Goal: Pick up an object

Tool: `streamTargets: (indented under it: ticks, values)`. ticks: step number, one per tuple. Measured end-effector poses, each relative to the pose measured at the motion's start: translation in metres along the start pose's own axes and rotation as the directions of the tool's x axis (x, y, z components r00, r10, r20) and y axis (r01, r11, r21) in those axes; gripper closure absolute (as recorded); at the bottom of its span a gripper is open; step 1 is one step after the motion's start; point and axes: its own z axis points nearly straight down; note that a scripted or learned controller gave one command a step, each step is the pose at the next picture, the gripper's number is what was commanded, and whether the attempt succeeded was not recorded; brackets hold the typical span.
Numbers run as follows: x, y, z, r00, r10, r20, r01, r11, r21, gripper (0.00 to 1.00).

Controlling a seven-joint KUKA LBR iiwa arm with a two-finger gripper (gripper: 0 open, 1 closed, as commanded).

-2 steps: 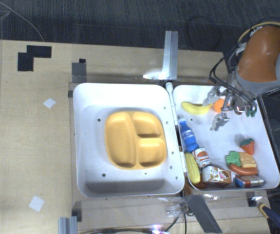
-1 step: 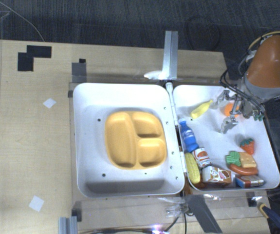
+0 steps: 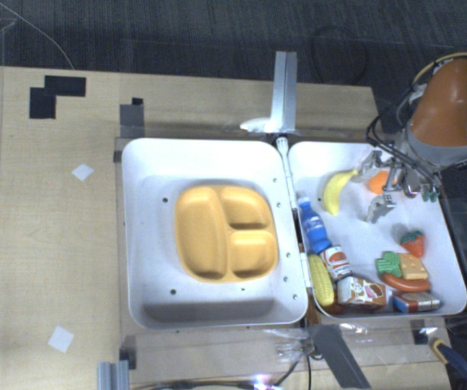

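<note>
My gripper hangs over the upper part of the right bin, its two metal fingers spread apart. A small orange object shows in the gap between them; the fingers stand wider than it, and I cannot tell whether they touch it. A yellow banana lies just left of the gripper. Lower in the bin lie a blue bottle, a corn cob, a strawberry, a green toy and a sausage.
The left bin holds a yellow divided tray. A small can and a brown packet crowd the right bin's front edge. A metal post rises behind the divider between the bins.
</note>
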Motion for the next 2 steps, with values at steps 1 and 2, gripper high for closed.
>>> streamTargets:
  ticks: [1,2]
  values:
    - [-0.025,-0.023,0.000,0.971,-0.240,-0.003,0.240,0.971,0.000,0.00]
    - [-0.026,-0.022,-0.052,1.000,0.002,0.003,-0.002,1.000,0.000,0.00]
